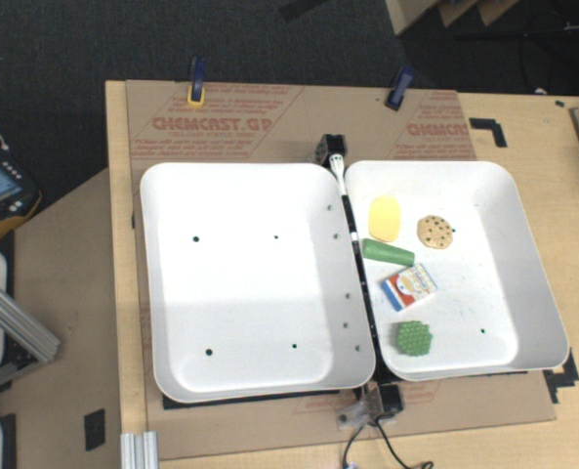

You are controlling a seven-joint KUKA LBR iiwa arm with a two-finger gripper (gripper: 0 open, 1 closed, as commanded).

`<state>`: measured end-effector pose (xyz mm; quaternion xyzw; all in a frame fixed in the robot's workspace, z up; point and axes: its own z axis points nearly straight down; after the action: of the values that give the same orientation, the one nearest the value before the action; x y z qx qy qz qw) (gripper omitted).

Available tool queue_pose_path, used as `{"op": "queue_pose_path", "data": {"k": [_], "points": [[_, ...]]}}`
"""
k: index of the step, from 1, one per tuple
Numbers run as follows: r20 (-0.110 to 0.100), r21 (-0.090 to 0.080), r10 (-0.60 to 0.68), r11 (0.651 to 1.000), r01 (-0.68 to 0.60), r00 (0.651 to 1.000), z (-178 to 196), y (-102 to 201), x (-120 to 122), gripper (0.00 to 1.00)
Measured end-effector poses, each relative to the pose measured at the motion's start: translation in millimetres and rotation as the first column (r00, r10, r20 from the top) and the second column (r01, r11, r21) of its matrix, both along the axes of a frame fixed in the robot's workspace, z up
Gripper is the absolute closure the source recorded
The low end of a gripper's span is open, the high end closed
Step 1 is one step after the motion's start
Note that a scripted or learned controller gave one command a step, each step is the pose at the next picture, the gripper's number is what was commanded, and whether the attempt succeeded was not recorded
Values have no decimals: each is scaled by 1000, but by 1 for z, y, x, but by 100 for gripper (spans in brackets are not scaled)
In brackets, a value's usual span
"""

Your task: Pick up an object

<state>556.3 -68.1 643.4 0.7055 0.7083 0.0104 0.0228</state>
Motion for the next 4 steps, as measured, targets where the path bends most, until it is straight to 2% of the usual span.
{"op": "queue_pose_path", "data": {"k": [1, 2, 3, 4], "points": [[-1, 0, 0, 1000, 0, 1000, 0, 0, 0, 0], [5, -2, 0, 1000, 0, 1000, 11, 0, 0, 100], [4, -1, 0, 1000, 0, 1000, 10, 0, 0, 0], [11, -3, 0, 1000, 0, 1000, 22, 0, 1, 100]]}}
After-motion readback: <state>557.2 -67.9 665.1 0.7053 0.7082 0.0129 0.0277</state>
